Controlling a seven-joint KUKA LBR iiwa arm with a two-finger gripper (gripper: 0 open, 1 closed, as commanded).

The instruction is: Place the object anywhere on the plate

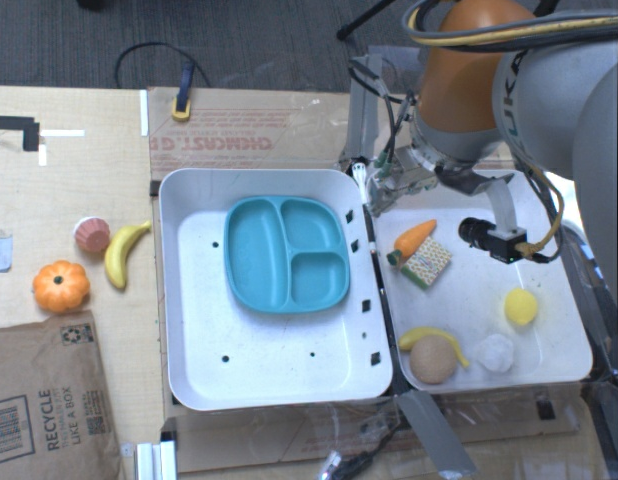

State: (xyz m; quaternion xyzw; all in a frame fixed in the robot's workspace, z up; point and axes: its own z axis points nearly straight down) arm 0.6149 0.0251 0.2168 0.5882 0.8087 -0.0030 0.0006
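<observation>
2 bins, 1 plate, 2 bananas, 1 carrot, 1 pumpkin.

The arm has large, rounded grey housings with a glossy orange band above the wrist. Yellow and black cables loop across it. A small black module hangs from thin wiring.

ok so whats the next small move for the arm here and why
Probably lower the pincer toward the carrot just below it in the right bin. The blue plate in the left bin carries nothing yet, and the carrot, resting against the sponge, looks like the nearest object to the arm's tip.
</observation>
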